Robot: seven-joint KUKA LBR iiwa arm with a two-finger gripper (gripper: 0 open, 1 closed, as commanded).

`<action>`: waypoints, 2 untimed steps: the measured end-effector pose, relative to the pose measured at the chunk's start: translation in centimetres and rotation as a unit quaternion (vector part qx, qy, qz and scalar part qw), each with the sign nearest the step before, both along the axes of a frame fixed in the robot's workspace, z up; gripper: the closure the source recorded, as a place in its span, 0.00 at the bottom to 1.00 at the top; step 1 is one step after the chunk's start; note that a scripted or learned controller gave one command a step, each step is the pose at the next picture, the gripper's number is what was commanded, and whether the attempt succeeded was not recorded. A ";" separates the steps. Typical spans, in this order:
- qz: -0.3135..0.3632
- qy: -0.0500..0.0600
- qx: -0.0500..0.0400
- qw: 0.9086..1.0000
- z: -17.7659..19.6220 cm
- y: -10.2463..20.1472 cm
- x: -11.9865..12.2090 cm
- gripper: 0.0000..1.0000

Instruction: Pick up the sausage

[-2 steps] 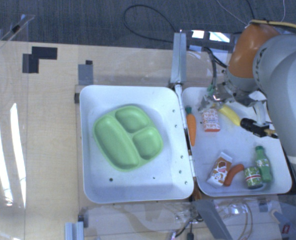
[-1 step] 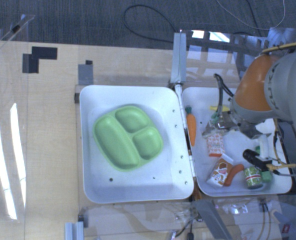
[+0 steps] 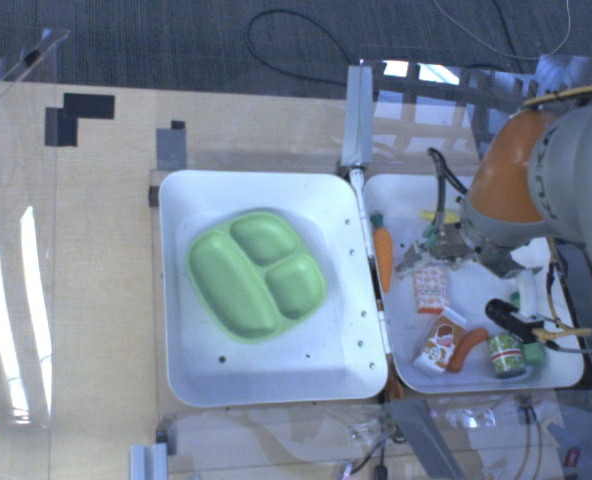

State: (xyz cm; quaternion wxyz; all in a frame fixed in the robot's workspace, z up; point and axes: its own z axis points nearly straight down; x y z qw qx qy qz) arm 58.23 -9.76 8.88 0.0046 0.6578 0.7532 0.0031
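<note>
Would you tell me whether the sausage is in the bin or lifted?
In the bin: the sausage lies flat on the right bin floor.

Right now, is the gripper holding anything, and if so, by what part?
Nothing shows between its fingers. The gripper hangs over the right bin near the carrot, while the sausage lies untouched at the bin's front, beside a small carton.

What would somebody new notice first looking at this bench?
Probably the bright green divided plate, lying alone in the left bin. Next, the big grey arm with its orange band, reaching in over the right bin. There the reddish sausage lies near the front edge, between a small carton and a can, with a carrot along the left wall.
</note>
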 end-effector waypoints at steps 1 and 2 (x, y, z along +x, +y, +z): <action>0.004 0.000 0.000 1.000 0.0 -3.8 -3.0 0.00; -0.013 -0.001 0.000 1.000 0.0 -4.1 -9.1 0.00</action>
